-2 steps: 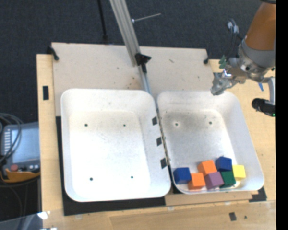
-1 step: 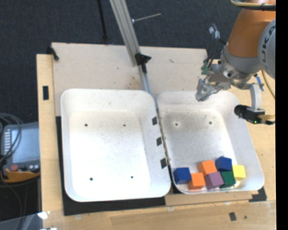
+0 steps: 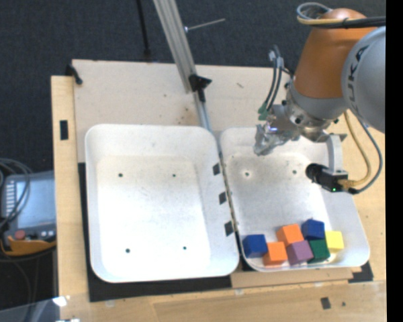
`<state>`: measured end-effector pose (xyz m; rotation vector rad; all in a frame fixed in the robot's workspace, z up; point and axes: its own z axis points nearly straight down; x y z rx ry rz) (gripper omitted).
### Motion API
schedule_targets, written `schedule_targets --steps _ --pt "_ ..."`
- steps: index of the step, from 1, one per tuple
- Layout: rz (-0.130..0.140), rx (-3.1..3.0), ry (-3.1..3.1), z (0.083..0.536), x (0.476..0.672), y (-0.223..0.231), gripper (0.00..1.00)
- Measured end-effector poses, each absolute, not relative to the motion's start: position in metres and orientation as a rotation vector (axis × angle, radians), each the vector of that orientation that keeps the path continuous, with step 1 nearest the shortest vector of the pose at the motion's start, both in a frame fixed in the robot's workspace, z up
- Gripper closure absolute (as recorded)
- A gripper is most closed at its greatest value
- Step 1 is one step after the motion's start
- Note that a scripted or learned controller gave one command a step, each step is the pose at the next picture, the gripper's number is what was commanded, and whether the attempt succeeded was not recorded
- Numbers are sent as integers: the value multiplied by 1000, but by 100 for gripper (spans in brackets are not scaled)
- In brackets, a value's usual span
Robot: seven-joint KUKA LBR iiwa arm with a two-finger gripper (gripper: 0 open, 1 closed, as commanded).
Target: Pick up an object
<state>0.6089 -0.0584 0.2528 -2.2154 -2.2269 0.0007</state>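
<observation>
Over right bin (image 3: pixel 363 237), far end: gripper (image 3: pixel 264 143) noted hanging above bare floor; finger opening cannot be told, nothing seen in its hold. Cluster of blocks (image 3: pixel 297 243) lying well apart at near edge, toward viewer and slightly rightward from gripper. Blue block (image 3: pixel 255 244) judged nearest candidate, standing clear at cluster's left end.

Only readable lettering: part of dark "KUKA" mark on my grey arm (image 3: pixel 369 66), cut off at frame edge. Nothing else legible; no labels or numbers on bins, blocks, desk.
</observation>
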Motion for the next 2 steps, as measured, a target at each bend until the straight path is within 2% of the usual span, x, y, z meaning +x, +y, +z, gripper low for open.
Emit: schedule_targets --steps 2 --pt "-2 -2211 -2229 262 568 45 100"
